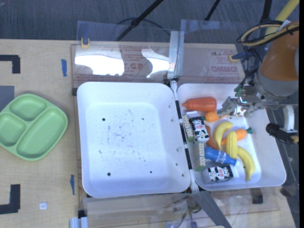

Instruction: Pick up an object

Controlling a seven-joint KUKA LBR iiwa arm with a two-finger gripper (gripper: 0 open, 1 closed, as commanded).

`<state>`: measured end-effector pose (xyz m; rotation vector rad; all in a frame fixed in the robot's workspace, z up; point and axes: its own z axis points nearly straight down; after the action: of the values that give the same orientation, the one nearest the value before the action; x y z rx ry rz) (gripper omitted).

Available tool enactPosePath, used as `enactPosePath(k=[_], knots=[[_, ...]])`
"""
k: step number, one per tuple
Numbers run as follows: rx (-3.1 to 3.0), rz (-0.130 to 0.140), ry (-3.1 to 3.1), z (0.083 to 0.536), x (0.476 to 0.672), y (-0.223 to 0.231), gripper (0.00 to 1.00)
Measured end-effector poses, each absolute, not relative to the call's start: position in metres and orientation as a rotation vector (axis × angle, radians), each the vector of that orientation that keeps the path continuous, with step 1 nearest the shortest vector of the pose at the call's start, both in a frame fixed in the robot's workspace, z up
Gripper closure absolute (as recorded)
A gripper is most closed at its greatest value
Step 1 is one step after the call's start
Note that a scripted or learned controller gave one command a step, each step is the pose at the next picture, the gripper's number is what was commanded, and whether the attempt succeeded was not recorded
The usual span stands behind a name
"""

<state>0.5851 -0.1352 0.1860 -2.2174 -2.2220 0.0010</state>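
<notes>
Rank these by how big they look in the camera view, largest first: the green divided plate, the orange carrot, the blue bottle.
1. Green divided plate, clearly the largest.
2. and 3. Orange carrot and blue bottle look close in length; the carrot looks a little thicker, but I would not rank them firmly.

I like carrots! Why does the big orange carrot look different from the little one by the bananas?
The big carrot is thick and lies flat near the right bin's back wall; the little carrot is thin, tucked against the bananas, with a green tip. Both are orange.
</notes>
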Motion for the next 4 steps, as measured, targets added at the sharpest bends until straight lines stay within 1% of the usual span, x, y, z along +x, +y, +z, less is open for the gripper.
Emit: enactPosePath(k=[1, 2, 3, 4], knots=[[-2.014, -0.001, -2.411, 0.104, 0.641, -0.131, 0.0], [-1.69, -0.004, -2.657, 0.141, 0.668, -0.125, 0.0], [-1.71, -0.003, -2.641, 0.15, 0.664, -0.122, 0.0], [-1.426, 0.002, -2.796, 0.092, 0.659, -0.157, 0.0]])
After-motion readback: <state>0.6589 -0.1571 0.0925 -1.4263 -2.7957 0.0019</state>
